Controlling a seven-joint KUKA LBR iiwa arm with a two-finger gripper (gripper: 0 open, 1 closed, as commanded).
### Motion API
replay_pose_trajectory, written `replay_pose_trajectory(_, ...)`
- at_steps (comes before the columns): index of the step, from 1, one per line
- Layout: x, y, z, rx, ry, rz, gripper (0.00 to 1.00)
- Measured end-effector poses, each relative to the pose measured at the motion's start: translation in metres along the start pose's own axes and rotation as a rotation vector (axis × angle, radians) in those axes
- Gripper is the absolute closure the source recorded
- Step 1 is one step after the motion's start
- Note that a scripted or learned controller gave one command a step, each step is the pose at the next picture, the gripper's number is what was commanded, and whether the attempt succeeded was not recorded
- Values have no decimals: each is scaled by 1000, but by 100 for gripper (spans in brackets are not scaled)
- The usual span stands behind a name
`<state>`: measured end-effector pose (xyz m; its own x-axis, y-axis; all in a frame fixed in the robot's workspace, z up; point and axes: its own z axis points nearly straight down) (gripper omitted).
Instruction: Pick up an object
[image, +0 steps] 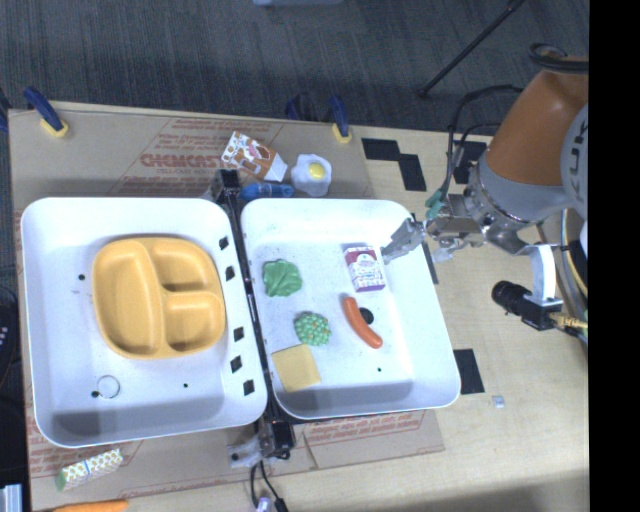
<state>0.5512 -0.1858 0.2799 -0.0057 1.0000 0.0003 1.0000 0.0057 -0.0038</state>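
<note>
Gripper (405, 237) at upper right of frame, over right bin's (430, 350) upper right corner; finger state cannot be told, nothing seen between fingers. In right bin: box (364, 266) just left of gripper, sausage (362, 322) below it, green leaf (282, 277), green ball (312, 328), yellow block (296, 367). Left bin (50, 330) at centre left, holding yellow tray (158, 295).

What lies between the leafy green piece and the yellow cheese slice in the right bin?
In the camera view, the round green pea cluster lies between the leafy green piece and the yellow cheese slice, slightly off toward the sausage.
</note>
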Motion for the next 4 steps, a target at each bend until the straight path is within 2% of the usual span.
replay_pose_trajectory(1, 5, 35, 95, 3, 1, 67, 0)
replay_pose_trajectory(2, -2, 59, 183, -7, -3, -106, 0)
replay_pose_trajectory(3, -4, 60, 171, -13, -9, -110, 100)
replay_pose_trajectory(4, 43, 37, 109, -1, 0, -95, 100)
